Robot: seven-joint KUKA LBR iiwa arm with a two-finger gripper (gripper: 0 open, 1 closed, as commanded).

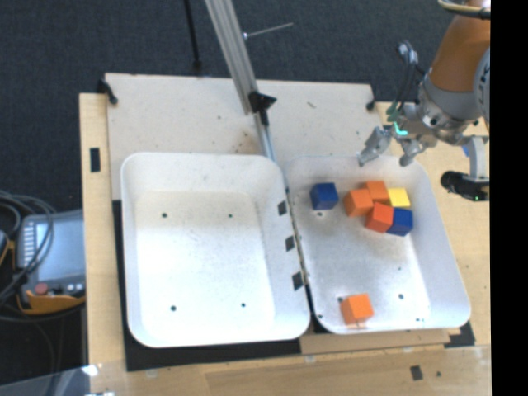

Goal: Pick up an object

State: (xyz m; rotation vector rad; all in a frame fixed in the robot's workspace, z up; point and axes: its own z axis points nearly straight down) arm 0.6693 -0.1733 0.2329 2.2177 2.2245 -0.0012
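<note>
Arm (460,52) enters at the upper right, grey with an orange band above the wrist, leaning down and leftward over the far rim of the right bin (441,246). The gripper (393,149) hangs above that rim, near the bin's far right corner. Its two fingers (373,148) are spread apart, pointing down toward the bin floor, with nothing between them.

Just below the gripper, toward the near side, sits a tight cluster of blocks: an orange block (359,201), a second orange block (378,190) touching it, a yellow block (398,197), a red-orange block (380,217) and a dark blue block (402,221), all packed against each other. To the gripper's left and a little nearer stands a lone blue block (324,195), apart from the cluster and close to the bin's left wall. Well away from the gripper, by the near rim, lies a single orange block (357,308) with open floor on all sides.

Between the cluster and that near block the white floor is bare. The left bin (148,180) lies far to the gripper's left, touching the right bin along a shared edge. A slanted metal post (231,40) rises beyond the bins, left of the gripper.
</note>
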